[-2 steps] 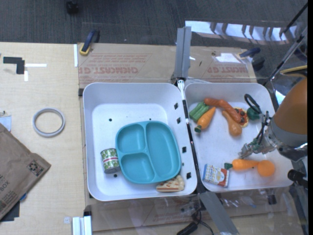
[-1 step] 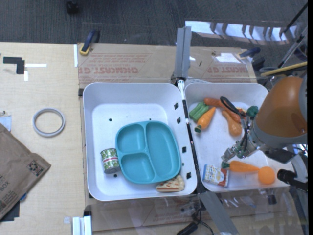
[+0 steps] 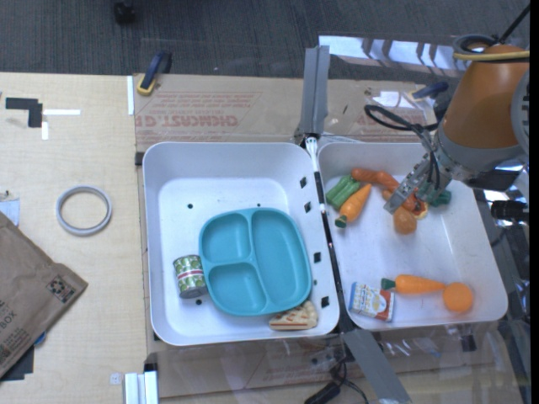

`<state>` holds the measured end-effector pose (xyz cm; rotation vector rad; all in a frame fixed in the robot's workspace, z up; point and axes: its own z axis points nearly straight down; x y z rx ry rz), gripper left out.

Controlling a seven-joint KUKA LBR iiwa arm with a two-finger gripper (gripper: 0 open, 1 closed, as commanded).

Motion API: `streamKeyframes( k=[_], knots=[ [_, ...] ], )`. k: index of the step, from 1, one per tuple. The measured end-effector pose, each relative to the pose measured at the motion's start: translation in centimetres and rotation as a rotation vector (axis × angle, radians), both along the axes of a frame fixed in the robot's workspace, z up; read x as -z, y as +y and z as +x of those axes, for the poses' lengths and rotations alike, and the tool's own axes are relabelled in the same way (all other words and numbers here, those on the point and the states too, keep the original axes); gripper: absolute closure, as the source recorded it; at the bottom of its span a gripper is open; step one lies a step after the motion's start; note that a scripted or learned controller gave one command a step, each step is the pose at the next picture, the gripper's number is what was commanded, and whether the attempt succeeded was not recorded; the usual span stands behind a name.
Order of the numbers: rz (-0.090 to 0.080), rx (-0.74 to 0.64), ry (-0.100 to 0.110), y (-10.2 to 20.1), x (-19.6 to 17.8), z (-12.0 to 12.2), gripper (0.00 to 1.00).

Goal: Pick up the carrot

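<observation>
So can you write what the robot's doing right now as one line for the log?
task: pick up carrot | gripper: low in right bin, by orange toy | carrots lying loose | grasp: cannot tell

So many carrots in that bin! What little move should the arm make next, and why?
Probably lower straight down a touch. The two-finger gripper hovers at the back of the right white bin, over a small orange carrot piece, with no carrot seen between its fingers yet.

Glossy white plastic bins; a smooth teal plastic plate; matt light wood desk; brown cardboard under the bins; smooth plastic-looking carrot.
</observation>
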<state>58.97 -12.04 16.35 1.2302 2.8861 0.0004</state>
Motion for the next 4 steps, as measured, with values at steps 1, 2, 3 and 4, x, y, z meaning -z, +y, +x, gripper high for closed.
streamKeyframes(
  k=[1, 2, 3, 4],
  knots=[
    [0.001, 0.011, 0.005, 6.4, -2.8, -4.7, 0.00],
    [0.000, -0.426, 0.001, 7.2, -2.8, -1.8, 0.00],
    [-0.001, -0.507, 0.001, 3.3, -4.8, -3.2, 0.00],
    [-0.002, -0.553, -0.001, 0.5, 7.0, 2.1, 0.00]
  ],
)
